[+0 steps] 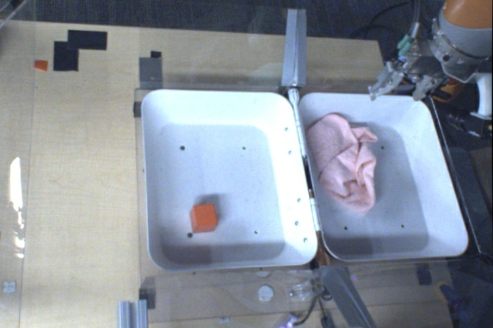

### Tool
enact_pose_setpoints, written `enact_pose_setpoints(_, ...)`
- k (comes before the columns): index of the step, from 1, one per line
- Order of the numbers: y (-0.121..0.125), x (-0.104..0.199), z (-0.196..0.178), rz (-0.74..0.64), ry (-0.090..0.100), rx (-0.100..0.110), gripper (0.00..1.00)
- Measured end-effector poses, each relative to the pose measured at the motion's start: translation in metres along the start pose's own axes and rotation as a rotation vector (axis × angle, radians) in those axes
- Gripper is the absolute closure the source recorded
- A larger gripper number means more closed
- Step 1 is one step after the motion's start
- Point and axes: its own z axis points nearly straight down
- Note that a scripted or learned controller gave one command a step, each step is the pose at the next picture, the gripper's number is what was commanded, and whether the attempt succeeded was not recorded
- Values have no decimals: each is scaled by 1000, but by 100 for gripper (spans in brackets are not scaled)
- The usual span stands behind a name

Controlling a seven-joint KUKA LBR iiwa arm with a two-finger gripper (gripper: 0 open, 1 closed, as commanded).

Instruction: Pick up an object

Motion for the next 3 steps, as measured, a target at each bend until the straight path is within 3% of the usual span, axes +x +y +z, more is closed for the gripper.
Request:
enact_pose_setpoints(1,28,-36,141,-261,0,0,0)
enact_pose_setpoints(2,-9,-31,184,-364,-3,-11,0)
enact_pose_setpoints(3,-1,25,183,-418,-3,-13,0)
